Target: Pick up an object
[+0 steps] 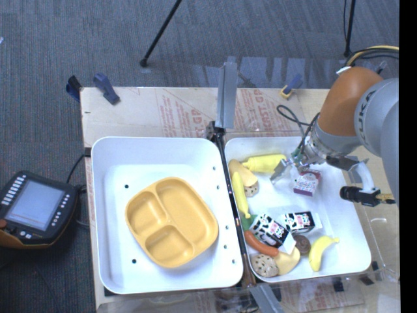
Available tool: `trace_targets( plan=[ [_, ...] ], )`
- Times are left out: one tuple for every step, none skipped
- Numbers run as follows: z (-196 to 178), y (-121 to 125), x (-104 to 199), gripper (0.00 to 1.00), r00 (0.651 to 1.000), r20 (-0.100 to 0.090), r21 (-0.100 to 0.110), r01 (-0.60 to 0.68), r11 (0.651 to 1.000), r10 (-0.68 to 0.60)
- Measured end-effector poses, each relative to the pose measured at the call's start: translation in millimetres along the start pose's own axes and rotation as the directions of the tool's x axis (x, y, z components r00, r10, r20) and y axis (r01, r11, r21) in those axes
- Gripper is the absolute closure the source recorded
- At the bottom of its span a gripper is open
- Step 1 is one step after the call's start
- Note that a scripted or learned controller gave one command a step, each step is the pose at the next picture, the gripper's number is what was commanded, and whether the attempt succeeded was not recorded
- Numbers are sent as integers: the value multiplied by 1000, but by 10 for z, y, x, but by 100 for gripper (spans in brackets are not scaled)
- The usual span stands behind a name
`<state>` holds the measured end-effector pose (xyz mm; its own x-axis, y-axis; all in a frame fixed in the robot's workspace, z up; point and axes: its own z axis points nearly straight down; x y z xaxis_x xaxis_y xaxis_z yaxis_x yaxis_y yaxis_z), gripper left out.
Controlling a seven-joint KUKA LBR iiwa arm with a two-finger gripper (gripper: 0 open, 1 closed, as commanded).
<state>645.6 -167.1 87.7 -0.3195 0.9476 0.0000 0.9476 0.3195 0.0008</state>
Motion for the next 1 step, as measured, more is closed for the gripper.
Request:
trace_targets(
  plan=[
    [19, -135, 538, 0, 996, -3, 4, -86, 996, 86]
  ],
)
